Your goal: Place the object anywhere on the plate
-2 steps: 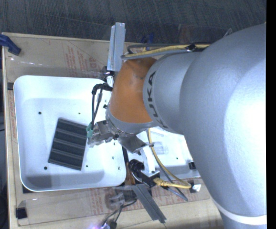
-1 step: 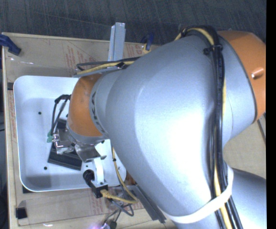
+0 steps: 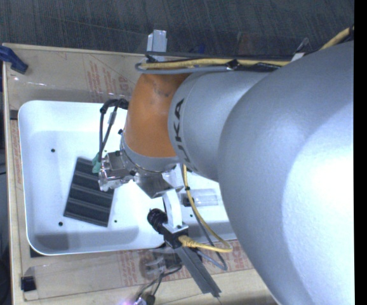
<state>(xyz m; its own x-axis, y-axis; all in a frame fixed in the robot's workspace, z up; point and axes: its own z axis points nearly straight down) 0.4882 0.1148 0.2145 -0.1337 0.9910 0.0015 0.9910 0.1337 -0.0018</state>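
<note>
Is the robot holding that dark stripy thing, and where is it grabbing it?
Cannot be told. The gripper sits at the upper right edge of the dark ribbed plate in the white bin, with no grasp to be seen.

Arm: the grey KUKA arm reaches in from the right, its bulk taking up most of that side of the view.
Wrist: the orange band sits above the wrist, angled down and to the left.
Gripper: the gripper hangs low at the arm's left end, seen from behind its mount.
Cabling: black and yellow cables trail along the wrist.
</note>
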